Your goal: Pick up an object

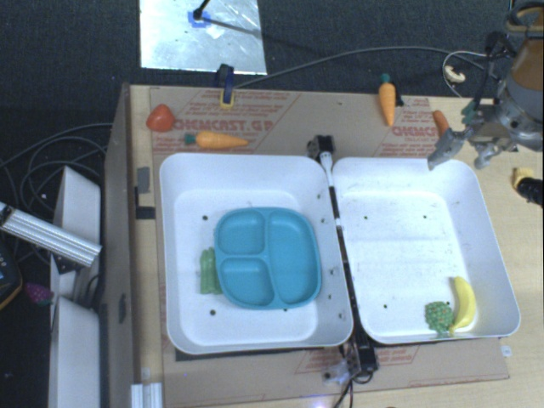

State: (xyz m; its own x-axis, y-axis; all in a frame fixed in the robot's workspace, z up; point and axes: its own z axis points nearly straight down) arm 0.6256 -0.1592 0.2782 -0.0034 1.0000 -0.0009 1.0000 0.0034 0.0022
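Bench [280, 117] of brown board carries two shallow white bins side by side. The left bin [183, 228] holds a blue divided plate [266, 257] near its middle, with a green toy vegetable [207, 272] touching the plate's left edge. The right bin [408, 228] holds a yellow banana [463, 303] in its near right corner, and a green broccoli-like piece [439, 315] lies just beside the banana on its left. The gripper [466, 150] hangs above the far right corner of the right bin, well apart from the banana, its two fingers spread open with nothing between them. Along the far edge of the bench lie a red toy [160, 118] and an orange carrot [220, 140] at the left, another carrot [388, 101] toward the right
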